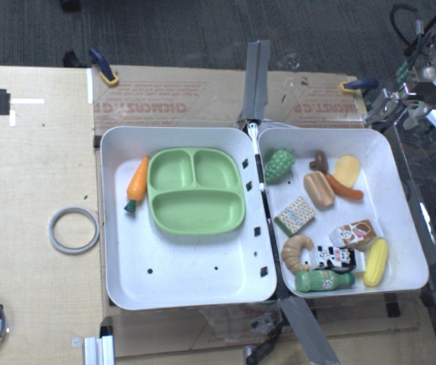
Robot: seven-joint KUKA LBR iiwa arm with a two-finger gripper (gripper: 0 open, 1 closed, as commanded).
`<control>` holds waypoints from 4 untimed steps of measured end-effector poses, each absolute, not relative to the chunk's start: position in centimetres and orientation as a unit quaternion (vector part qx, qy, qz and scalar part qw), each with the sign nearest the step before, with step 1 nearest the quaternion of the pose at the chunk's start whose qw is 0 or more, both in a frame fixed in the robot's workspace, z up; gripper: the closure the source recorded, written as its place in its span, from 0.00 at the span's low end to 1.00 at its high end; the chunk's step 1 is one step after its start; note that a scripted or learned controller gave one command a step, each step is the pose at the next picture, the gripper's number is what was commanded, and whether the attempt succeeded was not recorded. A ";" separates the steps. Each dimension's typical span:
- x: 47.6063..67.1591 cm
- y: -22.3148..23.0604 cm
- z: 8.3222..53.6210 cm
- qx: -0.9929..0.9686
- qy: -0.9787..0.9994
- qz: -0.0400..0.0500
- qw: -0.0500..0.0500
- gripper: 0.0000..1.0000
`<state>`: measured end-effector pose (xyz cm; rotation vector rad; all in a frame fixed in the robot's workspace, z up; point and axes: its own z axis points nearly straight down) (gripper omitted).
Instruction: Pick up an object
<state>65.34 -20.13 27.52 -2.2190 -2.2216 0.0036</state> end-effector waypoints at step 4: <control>58.7 -17.8 9.1 -0.818 -0.575 0.001 0.001 1.00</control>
